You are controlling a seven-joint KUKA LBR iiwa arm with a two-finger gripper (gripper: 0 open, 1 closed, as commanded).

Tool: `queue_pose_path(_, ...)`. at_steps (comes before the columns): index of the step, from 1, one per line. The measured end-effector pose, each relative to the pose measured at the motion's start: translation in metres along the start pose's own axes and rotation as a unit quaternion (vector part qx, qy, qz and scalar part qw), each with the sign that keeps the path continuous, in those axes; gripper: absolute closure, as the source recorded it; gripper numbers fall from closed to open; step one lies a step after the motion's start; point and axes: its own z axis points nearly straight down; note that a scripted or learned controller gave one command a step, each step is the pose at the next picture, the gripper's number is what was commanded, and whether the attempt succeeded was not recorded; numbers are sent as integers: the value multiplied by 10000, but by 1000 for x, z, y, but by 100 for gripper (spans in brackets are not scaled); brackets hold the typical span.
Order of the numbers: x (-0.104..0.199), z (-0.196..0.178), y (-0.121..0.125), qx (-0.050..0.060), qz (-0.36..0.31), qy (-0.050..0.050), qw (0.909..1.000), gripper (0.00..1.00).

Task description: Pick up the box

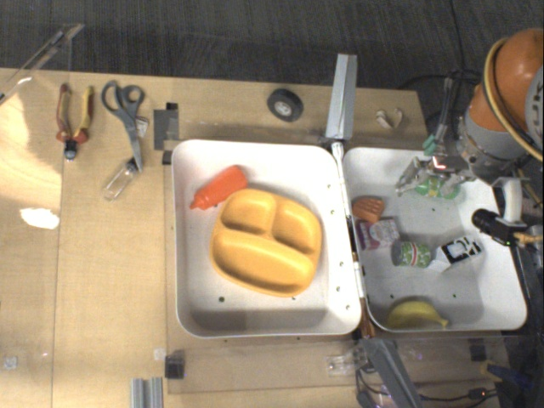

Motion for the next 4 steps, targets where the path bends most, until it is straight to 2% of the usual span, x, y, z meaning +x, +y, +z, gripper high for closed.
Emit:
queue_pose_path(1,44,101,-21,-18,314,2,9995,0)
queue_pose_path(2,38,106,-99,-60,-79,-9,9999,0)
queue_pose_path(3,37,94,-96,-108,-89,-27,9999,100)
queue_pose_path(4,92,-34,-112,-20,-176,-1,9998,100)
